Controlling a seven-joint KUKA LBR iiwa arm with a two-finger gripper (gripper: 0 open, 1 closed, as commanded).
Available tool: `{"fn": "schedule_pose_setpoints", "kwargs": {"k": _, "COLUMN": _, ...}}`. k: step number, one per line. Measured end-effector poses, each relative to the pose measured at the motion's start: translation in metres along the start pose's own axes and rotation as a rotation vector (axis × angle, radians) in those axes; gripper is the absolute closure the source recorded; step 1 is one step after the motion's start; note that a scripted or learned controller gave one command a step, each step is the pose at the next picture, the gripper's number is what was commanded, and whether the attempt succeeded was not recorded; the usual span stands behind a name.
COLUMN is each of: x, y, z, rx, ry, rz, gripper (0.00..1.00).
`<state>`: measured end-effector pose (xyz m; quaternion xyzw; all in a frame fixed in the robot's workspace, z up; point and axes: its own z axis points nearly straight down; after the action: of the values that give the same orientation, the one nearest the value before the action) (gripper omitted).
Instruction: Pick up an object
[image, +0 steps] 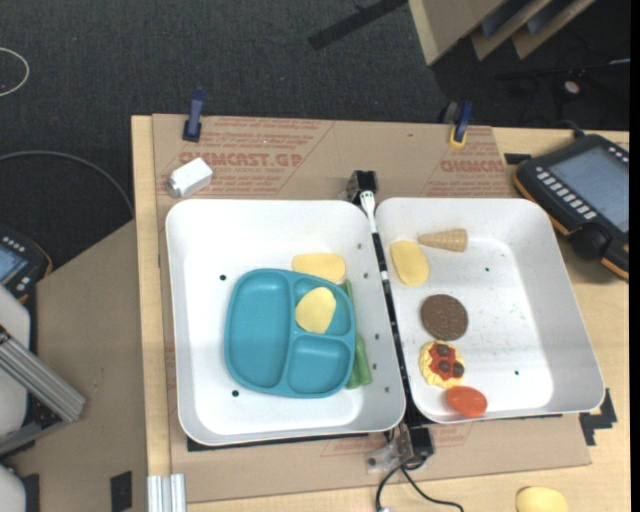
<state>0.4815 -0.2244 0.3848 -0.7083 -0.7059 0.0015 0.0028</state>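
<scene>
No object is singled out, so the candidates lie in the two bins: in the right bin (560, 300) a yellow oval piece (409, 263), a cone (444, 239), a brown round cookie (443, 316), a small pizza piece (441, 363) and a red tomato (466, 401); in the left bin (195, 300) a teal divided plate (270, 335) carrying a yellow piece (316, 310), with another yellow piece (319, 267) just beside its rim. Everything rests untouched on the desk (300, 160), so the picking step seems not yet begun. The pincer's state I cannot tell. The next move calls for choosing one well-separated item, perhaps the cookie, and descending squarely over it.
</scene>
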Motion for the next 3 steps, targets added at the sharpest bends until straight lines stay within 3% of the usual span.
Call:
{"fn": "schedule_pose_setpoints", "kwargs": {"k": 1, "x": 0.029, "y": 0.024, "z": -0.142, "rx": -0.026, "ry": -0.009, "rz": -0.008, "gripper": 1.00}}
{"fn": "schedule_pose_setpoints", "kwargs": {"k": 2, "x": 0.012, "y": -0.004, "z": -0.017, "rx": 0.006, "ry": 0.002, "rz": 0.000, "gripper": 1.00}}
{"fn": "schedule_pose_setpoints", "kwargs": {"k": 3, "x": 0.102, "y": 0.055, "z": -0.138, "rx": -0.024, "ry": -0.004, "rz": -0.016, "gripper": 1.00}}
